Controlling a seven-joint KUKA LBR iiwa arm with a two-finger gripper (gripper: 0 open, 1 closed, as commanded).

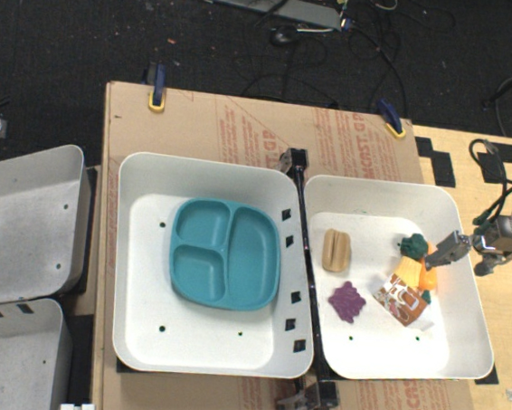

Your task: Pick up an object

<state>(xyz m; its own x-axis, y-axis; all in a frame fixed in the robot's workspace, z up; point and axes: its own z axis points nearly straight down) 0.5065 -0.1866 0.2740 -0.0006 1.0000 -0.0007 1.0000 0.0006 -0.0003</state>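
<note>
The right bin [458, 357] holds several small objects. A tan bread-like piece [337, 251] lies near its left wall, with a purple grape-like cluster [348, 301] just below it. Toward the right lie a dark green piece [414, 244], an orange and yellow toy [418, 272] and a red and white packet [401, 299], all bunched together. My gripper [443, 253] reaches in from the right edge, low over the bin. Its tip is just right of the green piece and above the orange toy. I cannot tell whether it touches either of them.
The left bin [134, 323] holds a teal divided plate [225, 255]. A black divider [301, 277] runs between the bins. Both bins rest on a cardboard sheet [228, 124]. White trays [18, 220] lie off the bench at the left. Cables cross the dark floor behind.
</note>
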